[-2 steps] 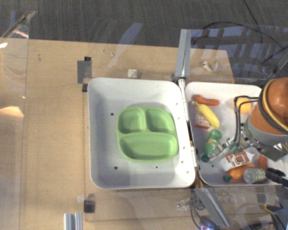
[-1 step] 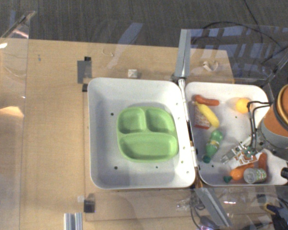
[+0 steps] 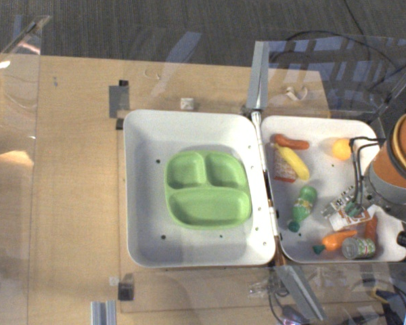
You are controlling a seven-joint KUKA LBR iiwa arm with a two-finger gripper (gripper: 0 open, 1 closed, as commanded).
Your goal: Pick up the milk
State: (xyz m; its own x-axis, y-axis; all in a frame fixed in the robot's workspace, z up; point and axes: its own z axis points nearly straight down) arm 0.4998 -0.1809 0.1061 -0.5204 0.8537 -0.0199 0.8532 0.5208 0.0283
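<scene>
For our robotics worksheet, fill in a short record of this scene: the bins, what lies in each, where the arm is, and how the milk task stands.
left bin: holds a green divided plate
right bin: hot dog, banana, green bottle, orange ball, carrot, can
arm: over the right bin's right side
milk: small white carton, under the wrist
task state: milk not seen lifted

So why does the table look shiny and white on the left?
In the camera view, light glares off a clear sheet over the table, leaving pale patches at far left. Streaky reflections cross the top right. The green tray looks sharp; the small things under the gripper are blurry.
</scene>
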